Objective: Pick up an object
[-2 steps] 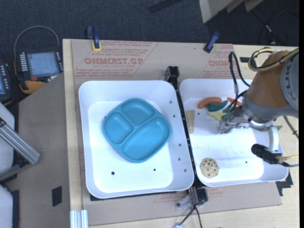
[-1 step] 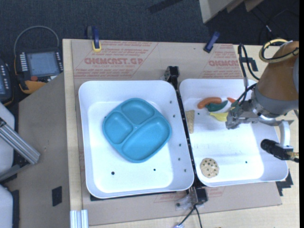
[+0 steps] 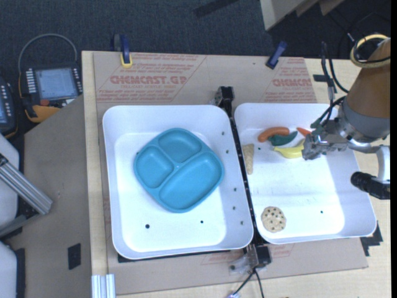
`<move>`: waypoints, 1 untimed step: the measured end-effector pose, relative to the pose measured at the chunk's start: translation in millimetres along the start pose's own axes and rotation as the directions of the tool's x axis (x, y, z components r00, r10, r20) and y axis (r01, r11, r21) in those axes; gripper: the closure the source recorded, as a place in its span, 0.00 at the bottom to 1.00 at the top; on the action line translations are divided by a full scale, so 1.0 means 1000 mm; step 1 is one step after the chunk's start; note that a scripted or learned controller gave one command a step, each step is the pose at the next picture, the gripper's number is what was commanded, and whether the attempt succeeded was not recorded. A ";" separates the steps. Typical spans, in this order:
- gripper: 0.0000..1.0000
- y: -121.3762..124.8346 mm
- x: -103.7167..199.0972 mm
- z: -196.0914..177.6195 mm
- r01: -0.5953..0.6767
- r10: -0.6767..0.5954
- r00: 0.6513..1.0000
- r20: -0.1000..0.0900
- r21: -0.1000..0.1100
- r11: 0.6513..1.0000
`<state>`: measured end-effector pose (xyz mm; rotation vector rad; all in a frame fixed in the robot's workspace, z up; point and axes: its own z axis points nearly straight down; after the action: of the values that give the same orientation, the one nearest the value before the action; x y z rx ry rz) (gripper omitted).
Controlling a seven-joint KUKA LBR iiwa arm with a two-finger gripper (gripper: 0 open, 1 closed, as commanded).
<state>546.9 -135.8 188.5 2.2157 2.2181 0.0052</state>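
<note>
On the desk [image 3: 93,166] we see two white bins; the left bin [image 3: 124,228] holds a blue divided plate [image 3: 178,169]. In the right bin [image 3: 322,222] lie an orange carrot [image 3: 274,133], a yellow banana [image 3: 289,151] and a cookie [image 3: 273,218]. The gripper [image 3: 312,149] sits just beside the banana; we cannot tell its state.

My single camera fixed high above counter [image 3: 186,73], looking down at slant. Far enough to take in both white bins: left bin [image 3: 118,166] toward 9 o'clock, right bin [image 3: 347,222] toward 3 o'clock. Dark floor along 12 o'clock edge. Arm [image 3: 369,98] enters from 3 o'clock side.
</note>
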 end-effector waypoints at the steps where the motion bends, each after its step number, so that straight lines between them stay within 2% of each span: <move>1: 1.00 -0.008 -0.002 -0.051 -0.001 0.001 1.000 0.000 0.000 1.000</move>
<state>538.5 -138.2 239.1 2.2164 2.2174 0.0051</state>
